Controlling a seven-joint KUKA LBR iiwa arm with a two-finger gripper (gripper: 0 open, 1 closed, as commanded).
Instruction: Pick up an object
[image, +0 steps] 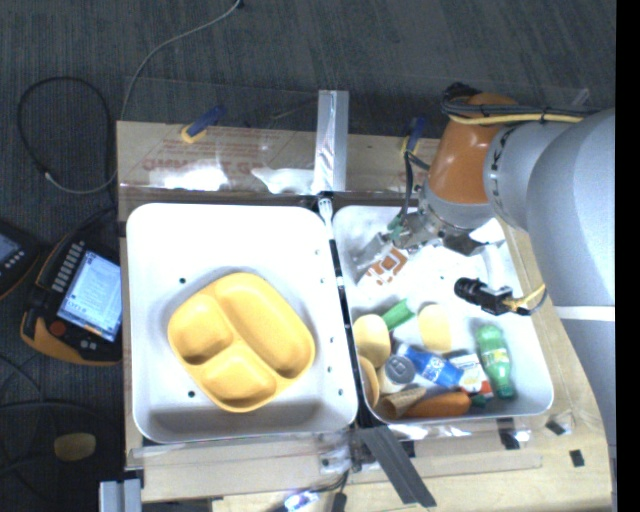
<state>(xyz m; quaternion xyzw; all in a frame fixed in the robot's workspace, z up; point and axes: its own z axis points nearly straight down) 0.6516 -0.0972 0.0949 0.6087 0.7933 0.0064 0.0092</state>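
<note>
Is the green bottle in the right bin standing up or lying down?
Lying down: the green bottle shows its full side, stretched along the right bin floor.

Teach pendant (82, 300), left edge of frame, on dark floor. Black cable (62, 130), upper left, looped. Blue clip (201, 123), top edge of table (250, 150). Metal bracket (331, 140), top centre, upright between the bins.

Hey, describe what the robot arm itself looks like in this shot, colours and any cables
The arm is bulky, rounded and light grey, with an orange band above the wrist. A thin yellow and dark cable runs beside that band. The gripper is small, dark and metallic.
</note>
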